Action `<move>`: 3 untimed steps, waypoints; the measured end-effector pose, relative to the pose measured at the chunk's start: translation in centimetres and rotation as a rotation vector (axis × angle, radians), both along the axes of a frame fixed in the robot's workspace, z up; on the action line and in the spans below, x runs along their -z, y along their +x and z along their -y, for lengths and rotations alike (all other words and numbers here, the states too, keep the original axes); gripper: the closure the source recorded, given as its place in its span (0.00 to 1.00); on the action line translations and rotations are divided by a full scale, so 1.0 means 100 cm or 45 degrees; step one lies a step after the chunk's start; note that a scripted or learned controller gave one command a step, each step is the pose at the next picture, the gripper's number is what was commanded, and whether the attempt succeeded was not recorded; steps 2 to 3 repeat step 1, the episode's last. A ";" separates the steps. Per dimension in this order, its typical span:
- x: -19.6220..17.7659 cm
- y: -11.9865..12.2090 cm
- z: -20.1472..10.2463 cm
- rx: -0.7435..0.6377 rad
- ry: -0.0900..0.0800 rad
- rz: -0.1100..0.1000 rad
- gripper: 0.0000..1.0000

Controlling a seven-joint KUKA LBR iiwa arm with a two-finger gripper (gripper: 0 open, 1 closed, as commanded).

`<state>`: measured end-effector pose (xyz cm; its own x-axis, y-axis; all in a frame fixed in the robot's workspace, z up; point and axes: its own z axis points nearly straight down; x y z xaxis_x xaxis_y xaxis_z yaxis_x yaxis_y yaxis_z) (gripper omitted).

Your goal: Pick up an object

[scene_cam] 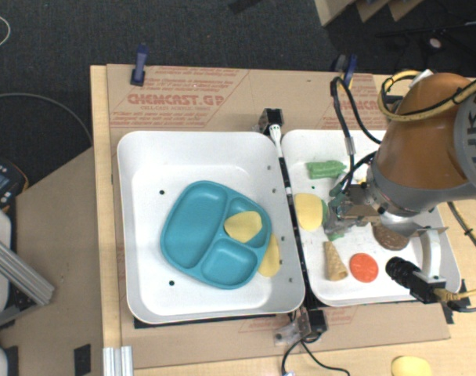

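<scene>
My gripper hangs low over the right bin, just right of a pale yellow rounded piece by the bin's left wall. A tan cone and an orange-red round piece lie in front of the gripper. Behind it lies a green block. A brownish round thing shows partly from under the wrist. Nothing is seen held by the gripper.
The left bin holds a blue divided plate with a yellow slice on it. Another yellow slice lies off the plate's right edge. A yellow thing lies on the bench beyond the front right corner.
</scene>
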<state>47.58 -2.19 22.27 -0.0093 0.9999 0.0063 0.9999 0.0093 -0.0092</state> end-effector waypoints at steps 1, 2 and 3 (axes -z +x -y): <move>-0.112 0.005 -0.059 -0.001 -0.003 0.030 1.00; -0.112 0.005 -0.059 -0.001 -0.003 0.030 1.00; -0.112 0.005 -0.059 -0.001 -0.003 0.030 1.00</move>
